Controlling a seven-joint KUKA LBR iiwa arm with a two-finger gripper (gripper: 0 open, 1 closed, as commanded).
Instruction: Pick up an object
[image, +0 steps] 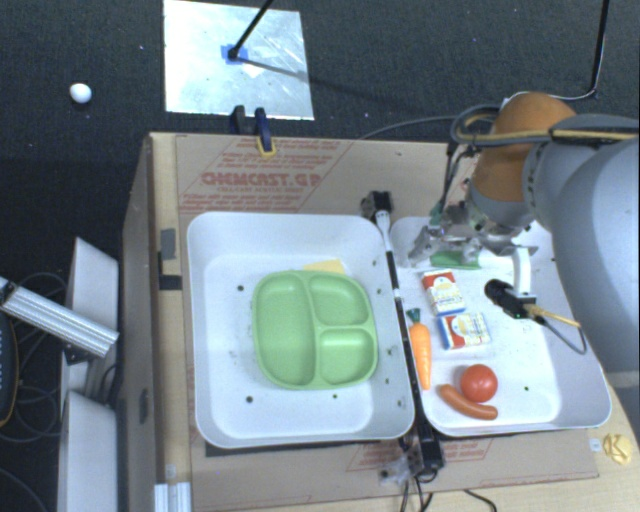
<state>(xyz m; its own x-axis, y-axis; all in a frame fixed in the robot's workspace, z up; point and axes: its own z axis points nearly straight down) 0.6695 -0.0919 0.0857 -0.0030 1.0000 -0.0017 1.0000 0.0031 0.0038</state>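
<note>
So the arm (585, 190) comes in from the right side of the frame and hangs over the upper part of the right bin (545, 385). The gripper (458, 243) sits low over the bin's top left corner. Honestly I can't tell from this angle whether it's spread apart or closed up, and I don't see anything clamped in it.

All the pickable stuff is in that right bin. Just below the gripper there's a small flat green thing (456, 263), partly tucked under it, too hidden to say what it is. Below that is a little red and white carton (443, 293), then a second carton (466, 329) just beside it, lower and slightly to the right. A carrot (421, 355) lies along the bin's left wall, tip pointing down the frame. Near the bottom of the bin a tomato (479, 381) sits right above a sausage (468, 402), looks like they're touching or close to it.

The left bin (225, 300) holds a green divided tray (312, 330) lying flat, pretty much in the middle. A yellow piece (325, 267) pokes out from behind its top edge.

Both bins rest on a cardboard sheet (260, 180) with red print. Up at the top left of the frame there's a shiny silver sheet (235, 60) on the dark floor, and a small white ball (80, 93) well off to its left.
</note>
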